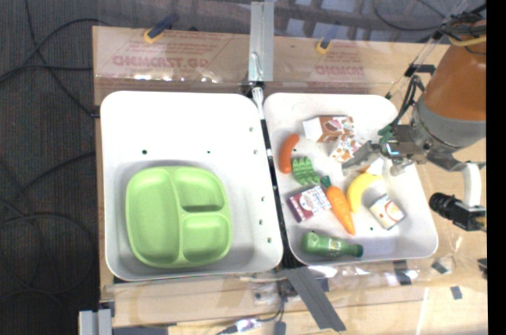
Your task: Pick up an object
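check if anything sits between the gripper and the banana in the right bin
Nothing visible does. The gripper hangs just above and left of the banana, with bare bin floor between them. The carrot touches the banana's left side and a small carton lies at its lower right.

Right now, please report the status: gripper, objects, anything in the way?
Gripper low over right bin, beside banana; nothing seen held. Carrot, bottle, cartons crowd it. Green tray in left bin.

We lose the grey arm with its orange band [462, 84] at the right edge. Its gripper [385, 154] hides part of the right white bin's [411, 242] far corner. Print on the small white carton [386, 212] is too small to read.
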Controlling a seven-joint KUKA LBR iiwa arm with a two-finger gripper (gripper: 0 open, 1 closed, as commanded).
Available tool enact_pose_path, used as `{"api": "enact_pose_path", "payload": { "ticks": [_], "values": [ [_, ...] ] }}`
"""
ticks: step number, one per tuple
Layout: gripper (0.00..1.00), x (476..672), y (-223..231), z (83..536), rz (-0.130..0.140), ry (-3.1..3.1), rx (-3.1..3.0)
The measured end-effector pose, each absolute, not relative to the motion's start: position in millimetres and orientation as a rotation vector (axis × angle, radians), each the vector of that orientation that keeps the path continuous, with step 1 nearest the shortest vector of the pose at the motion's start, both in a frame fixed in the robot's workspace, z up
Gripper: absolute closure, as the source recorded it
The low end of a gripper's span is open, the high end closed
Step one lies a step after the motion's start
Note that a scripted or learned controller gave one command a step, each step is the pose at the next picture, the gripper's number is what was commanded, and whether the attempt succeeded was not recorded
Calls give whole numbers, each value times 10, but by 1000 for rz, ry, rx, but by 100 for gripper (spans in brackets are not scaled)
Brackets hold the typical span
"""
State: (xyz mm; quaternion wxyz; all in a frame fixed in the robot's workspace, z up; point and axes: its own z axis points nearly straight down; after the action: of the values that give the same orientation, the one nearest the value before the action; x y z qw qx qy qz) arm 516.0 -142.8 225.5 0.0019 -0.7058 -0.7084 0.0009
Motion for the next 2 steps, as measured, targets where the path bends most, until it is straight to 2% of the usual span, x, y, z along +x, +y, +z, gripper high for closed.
{"api": "enact_pose_path", "payload": {
  "ticks": [1,2],
  "values": [
    [0,5033,-1592,937,1,-2145,-2294],
    [100,5021,-1584,1012,5,-2142,-2291]
  ]
}}
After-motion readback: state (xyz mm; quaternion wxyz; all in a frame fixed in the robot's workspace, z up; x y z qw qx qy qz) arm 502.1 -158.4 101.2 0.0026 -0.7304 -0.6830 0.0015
